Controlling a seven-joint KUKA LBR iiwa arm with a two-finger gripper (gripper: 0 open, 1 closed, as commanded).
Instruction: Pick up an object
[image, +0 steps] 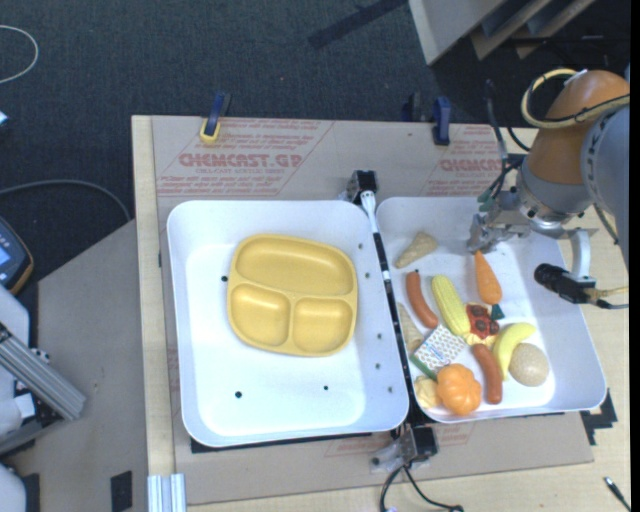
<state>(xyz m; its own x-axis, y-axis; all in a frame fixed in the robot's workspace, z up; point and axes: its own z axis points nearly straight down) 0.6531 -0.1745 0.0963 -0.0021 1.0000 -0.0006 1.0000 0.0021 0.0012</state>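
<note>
Carrot is lying in the right bin, toward its far side, top end just below the gripper. The jaws are hanging over it; their spread cannot be told. Corn cob, sausage and orange pumpkin are lying nearer. Yellow divided plate is sitting in the left bin.

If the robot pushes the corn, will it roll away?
Probably a little. The corn looks long and rounded, so a sideways push could roll it. It likely would not go far, because the sausage and other toy food lie close beside it. It looks like stiff plastic, so probably light.
</note>
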